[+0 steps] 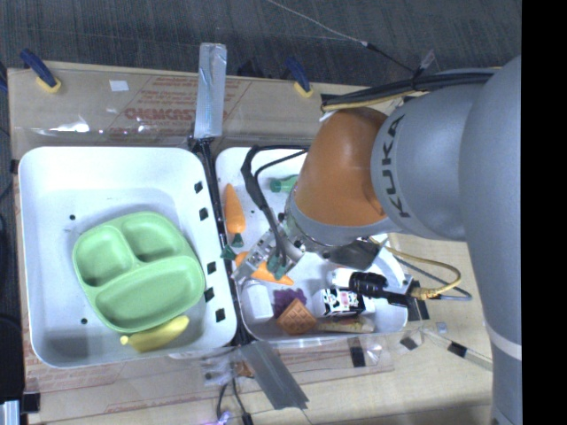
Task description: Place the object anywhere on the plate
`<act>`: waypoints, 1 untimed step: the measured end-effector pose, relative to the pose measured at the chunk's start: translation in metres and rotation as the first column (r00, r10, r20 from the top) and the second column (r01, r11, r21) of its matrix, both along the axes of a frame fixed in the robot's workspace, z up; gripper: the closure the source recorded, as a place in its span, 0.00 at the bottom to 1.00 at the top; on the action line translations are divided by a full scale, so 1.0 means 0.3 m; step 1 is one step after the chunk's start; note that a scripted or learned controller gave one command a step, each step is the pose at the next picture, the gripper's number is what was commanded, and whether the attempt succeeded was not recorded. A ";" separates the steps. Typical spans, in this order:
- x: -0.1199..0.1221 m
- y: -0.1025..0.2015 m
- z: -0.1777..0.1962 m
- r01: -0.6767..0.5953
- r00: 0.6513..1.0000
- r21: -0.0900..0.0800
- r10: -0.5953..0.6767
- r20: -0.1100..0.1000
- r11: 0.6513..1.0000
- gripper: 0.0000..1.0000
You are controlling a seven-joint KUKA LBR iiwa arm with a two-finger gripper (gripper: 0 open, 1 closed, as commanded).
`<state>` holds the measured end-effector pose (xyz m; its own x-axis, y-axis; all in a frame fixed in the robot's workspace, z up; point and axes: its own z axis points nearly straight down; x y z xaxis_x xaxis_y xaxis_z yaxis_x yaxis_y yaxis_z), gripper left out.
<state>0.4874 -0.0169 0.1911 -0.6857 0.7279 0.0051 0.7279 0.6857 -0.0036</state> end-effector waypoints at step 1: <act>0.063 0.238 0.092 0.006 1.000 0.000 -0.006 0.004 1.000 1.00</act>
<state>0.5064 0.0545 0.2188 -0.6810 0.7323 0.0021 0.7323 0.6810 -0.0008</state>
